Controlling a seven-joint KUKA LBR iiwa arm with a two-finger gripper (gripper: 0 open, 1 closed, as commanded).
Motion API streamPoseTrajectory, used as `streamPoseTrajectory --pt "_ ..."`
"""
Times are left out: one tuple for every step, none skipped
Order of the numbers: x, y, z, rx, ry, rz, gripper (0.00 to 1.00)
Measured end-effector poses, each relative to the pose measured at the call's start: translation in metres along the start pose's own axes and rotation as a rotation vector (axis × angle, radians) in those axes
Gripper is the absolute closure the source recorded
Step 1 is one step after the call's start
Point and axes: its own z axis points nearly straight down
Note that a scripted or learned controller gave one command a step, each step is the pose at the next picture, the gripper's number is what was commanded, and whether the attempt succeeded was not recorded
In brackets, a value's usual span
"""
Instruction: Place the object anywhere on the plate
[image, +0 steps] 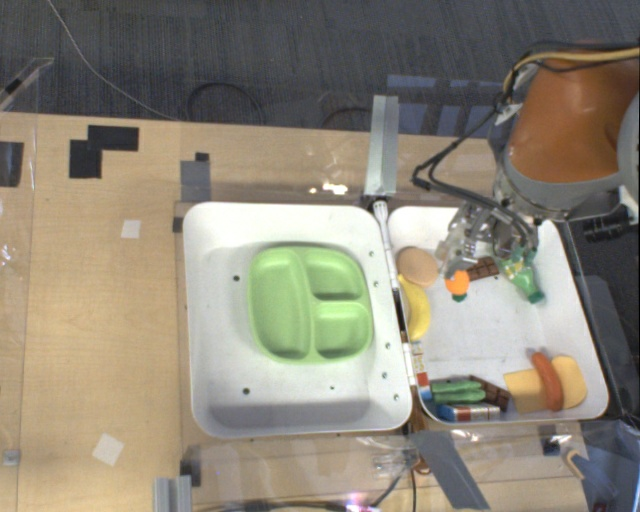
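The gripper (478, 245) hangs over the upper part of the right bin (520, 345), low among the toys; I cannot tell how its jaws stand. A small orange object (458, 284) lies just below it, beside the egg (418, 266) and banana (417, 308) crowding the bin's left wall. The green plate (308, 302) sits mid-frame in the left bin (215, 300), white floor showing all round it.

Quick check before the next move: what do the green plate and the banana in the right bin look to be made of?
The green plate: seemingly molded plastic, matte, judging by its uniform light green and soft rounded compartment ridges. The banana: probably a plastic toy, going by its even, unblemished yellow and smooth surface, though the view is too coarse to rule out real fruit.
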Motion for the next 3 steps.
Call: streamPoseTrajectory --pt "0.036 0.067 0.084 -0.001 0.010 0.070 1.00" --pt "-0.001 0.164 0.006 -0.007 -0.002 -0.057 1.00" --pt "0.013 0.255 0.024 -0.006 0.005 -0.029 1.00"
